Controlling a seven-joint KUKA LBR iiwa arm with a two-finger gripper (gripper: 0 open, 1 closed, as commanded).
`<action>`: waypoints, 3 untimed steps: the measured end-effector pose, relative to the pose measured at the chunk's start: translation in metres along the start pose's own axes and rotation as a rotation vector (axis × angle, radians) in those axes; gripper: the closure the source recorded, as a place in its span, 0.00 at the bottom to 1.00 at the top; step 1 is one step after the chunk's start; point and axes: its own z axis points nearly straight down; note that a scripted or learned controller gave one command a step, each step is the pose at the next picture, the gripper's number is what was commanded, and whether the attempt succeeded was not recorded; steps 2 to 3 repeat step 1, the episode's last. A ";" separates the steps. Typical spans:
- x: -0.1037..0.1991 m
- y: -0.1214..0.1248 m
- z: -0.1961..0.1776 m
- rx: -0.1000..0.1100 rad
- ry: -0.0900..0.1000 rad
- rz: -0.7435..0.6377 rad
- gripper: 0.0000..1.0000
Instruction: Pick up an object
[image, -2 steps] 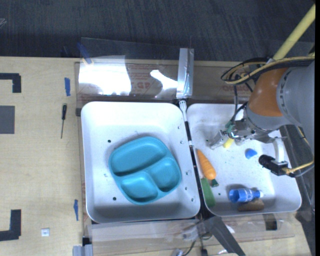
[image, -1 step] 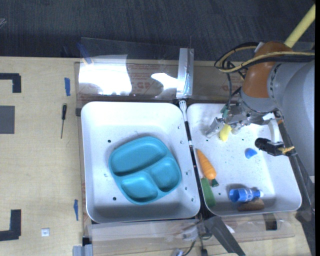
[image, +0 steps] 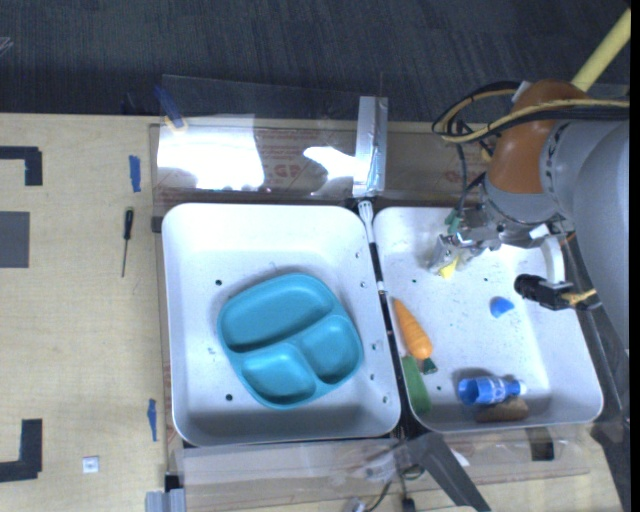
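My gripper (image: 455, 245) is low over the back left part of the right bin (image: 570, 385). A small yellow object (image: 446, 266) shows right at the gripper's tip, and I cannot make out whether it is held or just lying on the bin floor. Further forward in the same bin, an orange carrot (image: 412, 329) lies along the left wall, with a green piece (image: 416, 390) in front of it. A small blue object (image: 501, 306) sits mid-bin. Near the front wall lies a blue bottle (image: 488, 389), with a brown item (image: 500, 409) against it.
The left bin (image: 190, 250) holds a blue divided plate (image: 290, 338). A ridge between the two bins runs just left of the carrot. A metal post (image: 369, 145) stands behind the bins. The arm's grey body fills the right side above the right bin.
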 end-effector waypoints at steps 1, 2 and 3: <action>0.080 0.018 -0.099 -0.053 -0.005 0.004 1.00; 0.080 0.018 -0.099 -0.053 -0.005 0.004 1.00; 0.080 0.018 -0.099 -0.053 -0.005 0.004 1.00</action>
